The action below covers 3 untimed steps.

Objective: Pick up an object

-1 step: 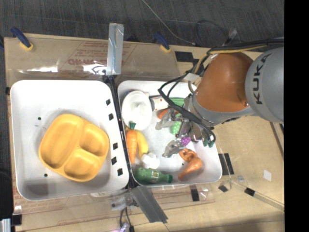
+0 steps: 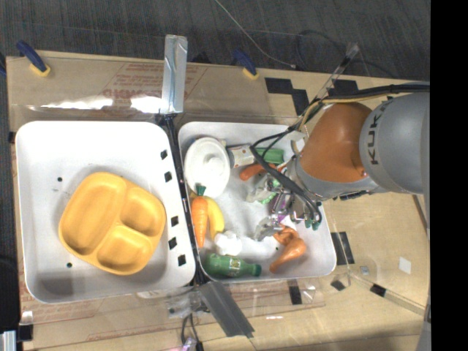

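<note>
Two white bins side by side on table (image 2: 88, 79). Left bin (image 2: 36, 196): yellow divided tray (image 2: 111, 222). Right bin (image 2: 245, 131): white bowl (image 2: 207, 163), carrot (image 2: 199, 218), banana (image 2: 215, 216), green bottle (image 2: 230, 266), orange toy (image 2: 289, 251). Claw (image 2: 281, 214) low amid clutter near orange toy; grip impossible to tell.

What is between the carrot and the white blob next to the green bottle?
A yellow banana lies between the carrot and the white blob, seen in the camera view.

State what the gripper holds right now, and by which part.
Cannot be told. The gripper sits low in the right bin among the toys, near an orange carrot, with cables across it.
</note>
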Tool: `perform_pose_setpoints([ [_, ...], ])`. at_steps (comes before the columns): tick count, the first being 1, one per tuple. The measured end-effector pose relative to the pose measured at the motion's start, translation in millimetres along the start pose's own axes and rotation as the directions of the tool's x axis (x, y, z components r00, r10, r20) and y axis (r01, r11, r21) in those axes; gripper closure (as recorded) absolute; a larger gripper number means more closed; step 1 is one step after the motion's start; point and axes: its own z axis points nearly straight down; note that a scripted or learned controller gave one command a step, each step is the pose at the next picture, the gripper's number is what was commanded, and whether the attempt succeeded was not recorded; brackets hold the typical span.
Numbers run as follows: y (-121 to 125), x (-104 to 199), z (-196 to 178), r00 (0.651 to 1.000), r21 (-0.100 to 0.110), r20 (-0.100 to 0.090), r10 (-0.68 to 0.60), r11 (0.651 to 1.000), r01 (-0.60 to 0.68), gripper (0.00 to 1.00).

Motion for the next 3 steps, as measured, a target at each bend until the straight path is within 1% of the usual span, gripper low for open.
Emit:
perform_pose_setpoints([
  [1,-20,3,0,0.993,0.0,0.002,-0.116,0.993,0.116,0.0],
  [2,-18,-7,-1,0.982,0.001,0.004,-0.189,0.982,0.189,0.0],
  [3,-19,4,0,0.982,-0.002,-0.002,-0.187,0.982,0.187,0.0],
])
